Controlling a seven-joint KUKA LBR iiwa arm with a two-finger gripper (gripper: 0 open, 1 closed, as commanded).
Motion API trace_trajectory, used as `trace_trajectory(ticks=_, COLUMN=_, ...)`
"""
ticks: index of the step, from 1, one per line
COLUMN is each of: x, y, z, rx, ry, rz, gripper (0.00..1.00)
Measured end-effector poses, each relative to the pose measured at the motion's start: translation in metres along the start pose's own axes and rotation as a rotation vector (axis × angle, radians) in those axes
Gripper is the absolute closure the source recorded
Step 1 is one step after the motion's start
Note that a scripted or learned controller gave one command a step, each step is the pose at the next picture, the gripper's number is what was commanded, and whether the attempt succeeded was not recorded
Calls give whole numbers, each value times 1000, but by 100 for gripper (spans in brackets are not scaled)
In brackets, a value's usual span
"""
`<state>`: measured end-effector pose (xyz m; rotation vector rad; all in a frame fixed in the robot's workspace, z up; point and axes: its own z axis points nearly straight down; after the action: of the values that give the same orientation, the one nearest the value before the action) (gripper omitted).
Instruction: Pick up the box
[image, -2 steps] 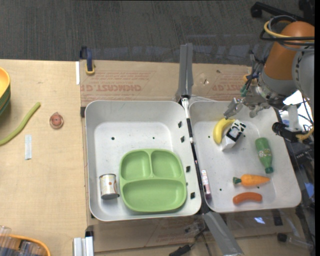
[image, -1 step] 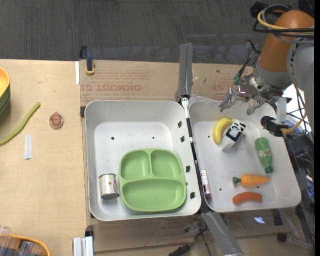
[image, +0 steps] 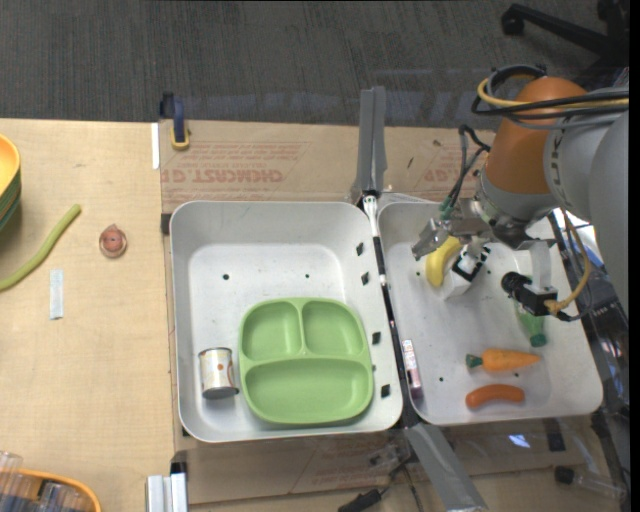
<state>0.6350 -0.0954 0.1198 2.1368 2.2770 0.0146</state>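
Even, bright overhead light. Soft, short shadows inside the left bin (image: 190, 300), around the green tray (image: 305, 360). Mild glare on its white rim. Focus slightly soft overall; carpet beyond it darker.

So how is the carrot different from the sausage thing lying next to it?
The carrot is bright orange with a green leafy end; the sausage is a darker reddish orange all over. The carrot tapers to a point, while the sausage has two rounded ends. Both lie flat, roughly side by side, in the right bin.
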Motion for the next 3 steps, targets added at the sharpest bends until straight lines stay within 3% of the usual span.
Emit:
trace_trajectory(ticks=1, x=-39, y=-56, z=-7, rx=19, ry=4, rz=143, gripper=0)
trace_trajectory(ticks=2, x=-86, y=-40, z=-74, rx=21, ry=3, rz=232, gripper=0)
trace_trajectory(ticks=3, x=-39, y=-57, z=14, rx=19, ry=6, rz=-37, gripper=0)
